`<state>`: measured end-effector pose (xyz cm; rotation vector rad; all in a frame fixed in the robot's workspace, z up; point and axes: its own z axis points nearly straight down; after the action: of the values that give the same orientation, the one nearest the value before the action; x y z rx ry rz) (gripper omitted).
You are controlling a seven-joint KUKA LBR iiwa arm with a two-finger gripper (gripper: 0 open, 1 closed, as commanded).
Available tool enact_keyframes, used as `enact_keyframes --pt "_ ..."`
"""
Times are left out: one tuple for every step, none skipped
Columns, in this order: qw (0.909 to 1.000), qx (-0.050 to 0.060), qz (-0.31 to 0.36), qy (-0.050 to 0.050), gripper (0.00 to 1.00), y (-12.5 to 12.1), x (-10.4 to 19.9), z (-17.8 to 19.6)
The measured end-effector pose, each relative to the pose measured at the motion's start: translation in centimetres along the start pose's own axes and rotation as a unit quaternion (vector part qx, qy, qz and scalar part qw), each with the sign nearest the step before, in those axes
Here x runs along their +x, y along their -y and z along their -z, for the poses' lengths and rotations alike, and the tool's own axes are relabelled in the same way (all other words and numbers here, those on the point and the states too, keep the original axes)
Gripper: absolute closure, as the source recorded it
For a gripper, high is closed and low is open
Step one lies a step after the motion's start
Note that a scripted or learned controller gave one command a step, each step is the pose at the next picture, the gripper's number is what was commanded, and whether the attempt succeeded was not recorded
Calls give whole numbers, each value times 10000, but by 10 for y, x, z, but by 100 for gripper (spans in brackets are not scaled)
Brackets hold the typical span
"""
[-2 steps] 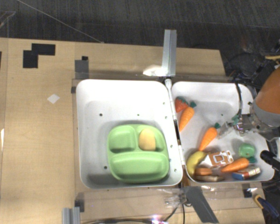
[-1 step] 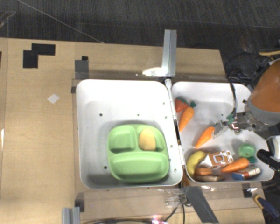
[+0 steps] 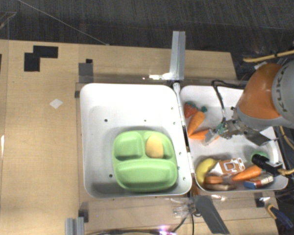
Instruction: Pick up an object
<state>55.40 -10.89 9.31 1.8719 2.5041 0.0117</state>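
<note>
An orange carrot [image 3: 200, 134] lies in the middle of the right bin [image 3: 225, 96], right of the frame's centre, and the claw [image 3: 214, 133] touches its right end; I cannot tell how the claw is set. Another carrot [image 3: 196, 122] lies just above it. A banana [image 3: 204, 169] lies at the lower right. In the left bin [image 3: 98, 131], a green tray [image 3: 143, 168] holds a yellow fruit [image 3: 155, 146].

Two white bins [image 3: 95, 131] are sitting side by side, one green divided plate [image 3: 144, 160] with one yellow fruit [image 3: 155, 146] lying mid-frame, three carrots [image 3: 196, 123] showing right
</note>
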Motion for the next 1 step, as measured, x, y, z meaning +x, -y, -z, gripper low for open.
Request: enact_keyframes --pt "9999 -7 -173 1 0 -65 -2 -3"
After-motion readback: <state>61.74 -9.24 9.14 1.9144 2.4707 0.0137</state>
